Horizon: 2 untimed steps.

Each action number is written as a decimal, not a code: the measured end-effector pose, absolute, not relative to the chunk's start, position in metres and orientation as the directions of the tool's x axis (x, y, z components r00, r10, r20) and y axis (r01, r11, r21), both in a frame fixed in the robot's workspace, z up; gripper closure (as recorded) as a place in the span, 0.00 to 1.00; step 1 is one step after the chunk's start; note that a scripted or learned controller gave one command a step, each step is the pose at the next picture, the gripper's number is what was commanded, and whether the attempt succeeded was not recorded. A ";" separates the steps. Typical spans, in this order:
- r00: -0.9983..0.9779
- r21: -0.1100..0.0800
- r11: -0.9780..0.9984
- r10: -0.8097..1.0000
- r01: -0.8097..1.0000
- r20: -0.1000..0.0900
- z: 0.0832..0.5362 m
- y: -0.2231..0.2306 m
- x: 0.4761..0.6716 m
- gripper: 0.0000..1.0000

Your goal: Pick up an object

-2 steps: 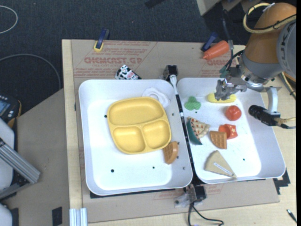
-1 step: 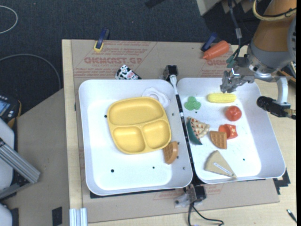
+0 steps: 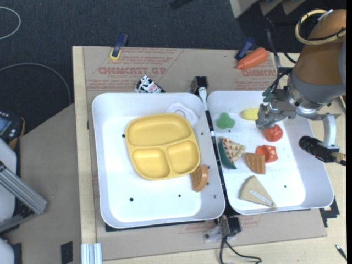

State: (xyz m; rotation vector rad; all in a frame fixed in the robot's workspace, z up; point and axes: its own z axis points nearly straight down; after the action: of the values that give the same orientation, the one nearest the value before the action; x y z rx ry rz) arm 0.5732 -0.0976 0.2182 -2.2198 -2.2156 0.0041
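Observation:
My gripper (image 3: pixel 268 118) hangs low over the back of the right bin (image 3: pixel 316 194), directly above and touching or nearly touching a red tomato-like piece (image 3: pixel 274 133). The view does not settle whether it grips that piece. Around it lie a yellow corn piece (image 3: pixel 250 114), a green broccoli (image 3: pixel 225 120), a pizza slice (image 3: pixel 231 150), a red pepper chunk (image 3: pixel 269 153), a brown waffle piece (image 3: pixel 255 163) and a pale wedge (image 3: pixel 256 192).
The left bin (image 3: pixel 110 202) holds a yellow divided plate (image 3: pixel 162 146), a white ring-like item (image 3: pixel 184 112) and a brown bread piece (image 3: pixel 200 177). An orange carrot (image 3: pixel 253 58), a blue-yellow clamp (image 3: pixel 117 47) and a black-and-white toy (image 3: pixel 148 85) lie on the bench behind the bins.

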 end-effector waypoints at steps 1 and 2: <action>0.001 -0.006 -0.001 1.000 1.000 0.002 0.218 -0.080 0.516 1.00; -0.002 -0.003 0.002 1.000 1.000 0.003 0.233 -0.059 0.490 1.00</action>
State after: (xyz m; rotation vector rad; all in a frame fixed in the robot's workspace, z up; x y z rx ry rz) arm 0.4901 -0.0586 0.2334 -2.2157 -2.2210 0.0009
